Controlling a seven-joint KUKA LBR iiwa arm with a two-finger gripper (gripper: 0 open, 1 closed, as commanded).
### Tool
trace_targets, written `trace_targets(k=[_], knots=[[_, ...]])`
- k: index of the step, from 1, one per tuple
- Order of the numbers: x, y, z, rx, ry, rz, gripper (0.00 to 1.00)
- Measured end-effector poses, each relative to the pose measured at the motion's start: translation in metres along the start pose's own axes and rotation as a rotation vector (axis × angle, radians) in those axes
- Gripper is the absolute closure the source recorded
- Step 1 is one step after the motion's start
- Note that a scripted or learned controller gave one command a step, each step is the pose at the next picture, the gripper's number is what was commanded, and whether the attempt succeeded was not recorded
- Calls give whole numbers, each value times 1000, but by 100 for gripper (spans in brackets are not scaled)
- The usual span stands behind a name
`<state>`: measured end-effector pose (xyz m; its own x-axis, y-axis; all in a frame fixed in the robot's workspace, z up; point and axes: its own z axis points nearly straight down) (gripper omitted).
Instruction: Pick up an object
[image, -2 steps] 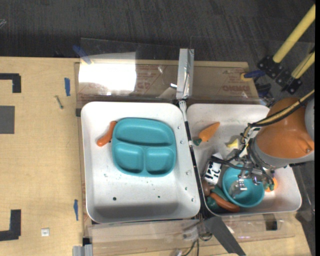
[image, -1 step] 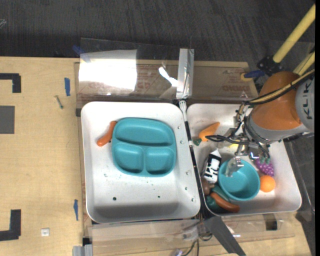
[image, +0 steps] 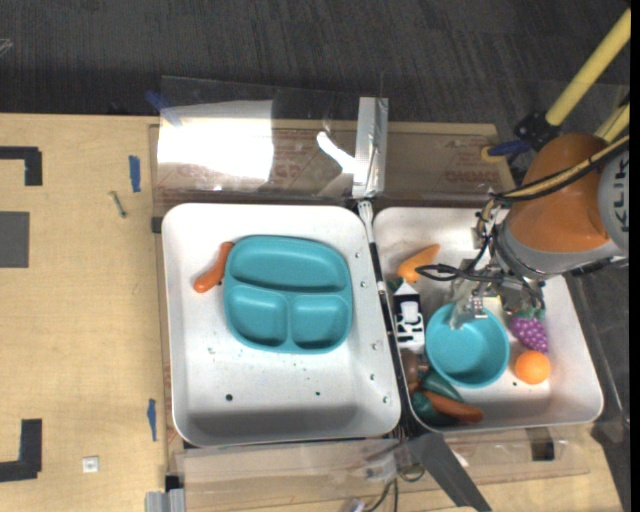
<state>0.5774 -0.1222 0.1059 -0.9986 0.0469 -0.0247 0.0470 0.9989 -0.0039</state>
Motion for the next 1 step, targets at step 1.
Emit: trace_targets(k=[1], knots=[[-47,17,-152,-3,6,-151,100]])
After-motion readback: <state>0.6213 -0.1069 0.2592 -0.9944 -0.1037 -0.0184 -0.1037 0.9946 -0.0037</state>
